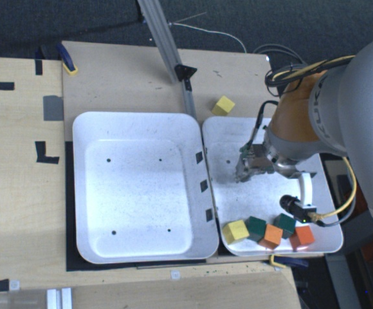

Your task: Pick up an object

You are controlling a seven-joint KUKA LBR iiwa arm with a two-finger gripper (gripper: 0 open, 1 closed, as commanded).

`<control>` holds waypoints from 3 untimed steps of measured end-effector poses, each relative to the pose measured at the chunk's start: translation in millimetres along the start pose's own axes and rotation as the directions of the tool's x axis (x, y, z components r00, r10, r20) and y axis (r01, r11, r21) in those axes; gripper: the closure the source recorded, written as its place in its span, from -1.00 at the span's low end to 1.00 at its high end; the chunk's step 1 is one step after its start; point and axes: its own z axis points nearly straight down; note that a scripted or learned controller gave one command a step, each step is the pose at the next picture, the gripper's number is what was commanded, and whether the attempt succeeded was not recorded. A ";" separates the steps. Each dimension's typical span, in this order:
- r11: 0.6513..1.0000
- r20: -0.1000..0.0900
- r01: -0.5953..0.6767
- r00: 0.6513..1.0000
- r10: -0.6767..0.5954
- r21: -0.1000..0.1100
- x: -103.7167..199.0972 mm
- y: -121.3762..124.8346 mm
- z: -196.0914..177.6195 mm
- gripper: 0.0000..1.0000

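Hovering over bare floor of the right bin [222,140], the end effector [244,172] left me unable to tell its grip state. Blocks [267,230] sat clustered near the front edge; honestly, I'd shift there before descending.

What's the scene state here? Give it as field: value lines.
arm: reaches in from the right, over the right bin
gripper: low over the right bin's middle, nothing seen held
blocks in right bin: yellow block, green block, orange block, dark green block, red-orange block, clustered at near edge
outside bins: yellow cube on bench behind right bin
left bin: white, shallow
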 end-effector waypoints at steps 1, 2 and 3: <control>1.000 -0.002 0.001 1.000 -0.001 0.002 0.7 -0.5 -9.0 1.00; 1.000 0.009 -0.006 1.000 0.006 -0.015 -42.0 -29.7 -96.9 1.00; 1.000 0.007 -0.003 1.000 0.003 -0.008 -39.8 -29.9 -91.9 -1.00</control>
